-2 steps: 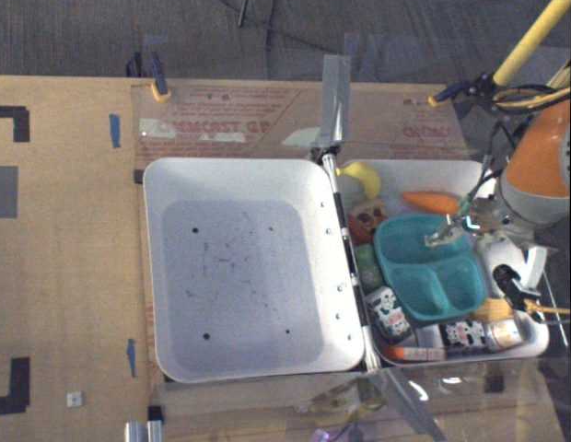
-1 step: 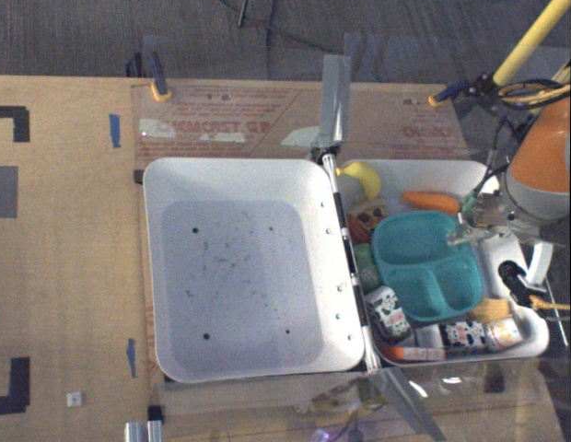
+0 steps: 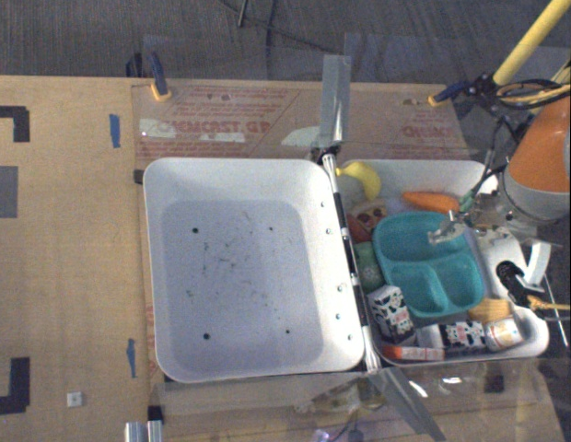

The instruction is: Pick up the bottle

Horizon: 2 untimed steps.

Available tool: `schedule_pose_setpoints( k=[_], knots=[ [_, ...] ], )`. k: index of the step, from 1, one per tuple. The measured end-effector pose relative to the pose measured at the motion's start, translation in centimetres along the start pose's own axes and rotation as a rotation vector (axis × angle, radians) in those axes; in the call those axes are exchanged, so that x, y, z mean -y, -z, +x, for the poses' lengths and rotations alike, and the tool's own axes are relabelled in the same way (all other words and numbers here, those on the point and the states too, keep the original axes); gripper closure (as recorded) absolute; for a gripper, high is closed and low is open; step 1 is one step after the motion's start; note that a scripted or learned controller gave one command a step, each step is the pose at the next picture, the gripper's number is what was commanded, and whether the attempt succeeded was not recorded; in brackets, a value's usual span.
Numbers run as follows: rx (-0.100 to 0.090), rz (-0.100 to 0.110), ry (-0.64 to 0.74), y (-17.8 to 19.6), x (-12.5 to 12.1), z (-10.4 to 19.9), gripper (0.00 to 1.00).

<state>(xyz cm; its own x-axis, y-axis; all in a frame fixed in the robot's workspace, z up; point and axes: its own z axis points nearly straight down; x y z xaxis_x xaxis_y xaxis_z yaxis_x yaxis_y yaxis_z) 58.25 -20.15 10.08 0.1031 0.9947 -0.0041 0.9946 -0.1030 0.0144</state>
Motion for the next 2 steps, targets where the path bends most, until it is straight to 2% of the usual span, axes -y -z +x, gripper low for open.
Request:
schedule_pose_setpoints(
  k=[1,2],
  knots=[
    [-0.015,0.01,0.003,-1.2,-5.9,-0.1,0.0],
    [-0.014,0.005,-0.185,-1.0,-2.2,0.0,0.0]
  ],
)
